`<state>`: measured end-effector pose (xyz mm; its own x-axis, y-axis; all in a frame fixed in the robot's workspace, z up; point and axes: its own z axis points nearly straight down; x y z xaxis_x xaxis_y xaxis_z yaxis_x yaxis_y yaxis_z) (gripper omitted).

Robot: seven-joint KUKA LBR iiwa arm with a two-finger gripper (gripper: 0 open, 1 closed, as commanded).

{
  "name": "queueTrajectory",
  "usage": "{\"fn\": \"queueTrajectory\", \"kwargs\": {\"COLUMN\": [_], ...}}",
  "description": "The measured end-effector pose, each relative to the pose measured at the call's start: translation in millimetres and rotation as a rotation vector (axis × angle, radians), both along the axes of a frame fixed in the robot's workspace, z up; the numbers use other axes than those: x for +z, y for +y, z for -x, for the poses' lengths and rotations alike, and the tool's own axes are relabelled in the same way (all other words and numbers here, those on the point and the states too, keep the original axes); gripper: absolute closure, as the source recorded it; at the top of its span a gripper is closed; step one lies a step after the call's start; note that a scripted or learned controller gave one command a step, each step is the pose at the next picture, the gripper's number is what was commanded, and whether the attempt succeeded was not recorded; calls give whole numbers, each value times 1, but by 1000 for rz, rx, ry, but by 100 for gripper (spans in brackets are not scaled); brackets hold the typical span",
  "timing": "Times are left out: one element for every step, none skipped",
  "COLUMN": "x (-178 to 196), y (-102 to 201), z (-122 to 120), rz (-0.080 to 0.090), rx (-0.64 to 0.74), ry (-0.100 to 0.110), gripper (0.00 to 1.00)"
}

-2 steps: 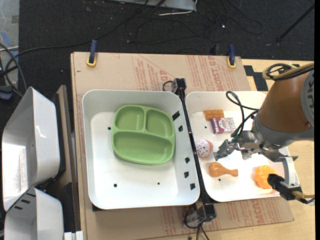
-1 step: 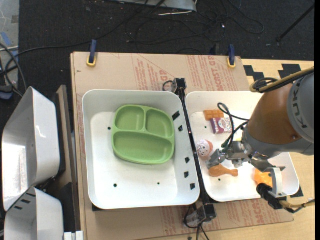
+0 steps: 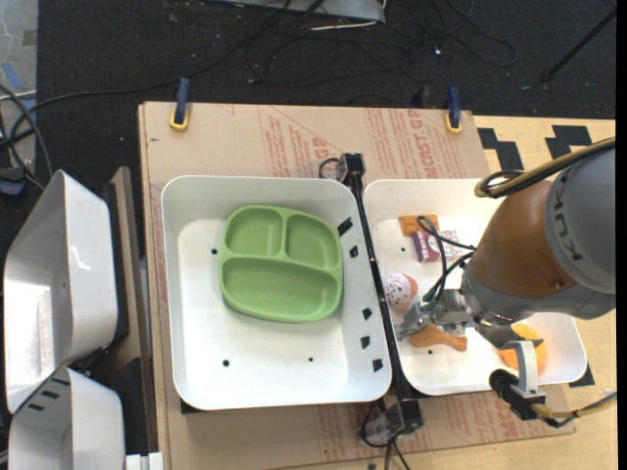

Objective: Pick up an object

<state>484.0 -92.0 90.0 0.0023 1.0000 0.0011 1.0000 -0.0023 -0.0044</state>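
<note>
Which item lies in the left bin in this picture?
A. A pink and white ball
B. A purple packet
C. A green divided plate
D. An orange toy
C: the green divided plate lies flat in the left bin, while the small items sit in the right bin, where the gripper reaches in.
</note>
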Motion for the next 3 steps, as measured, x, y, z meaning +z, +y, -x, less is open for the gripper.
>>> {"fn": "queueTrajectory", "kwargs": {"x": [12, 55, 118], "y": [0, 0, -1], "z": [-1, 2, 3], "rz": [0, 2, 2], "rx": [-2, 4, 6], "ry": [-3, -8, -11], "gripper": [100, 100, 100]}}
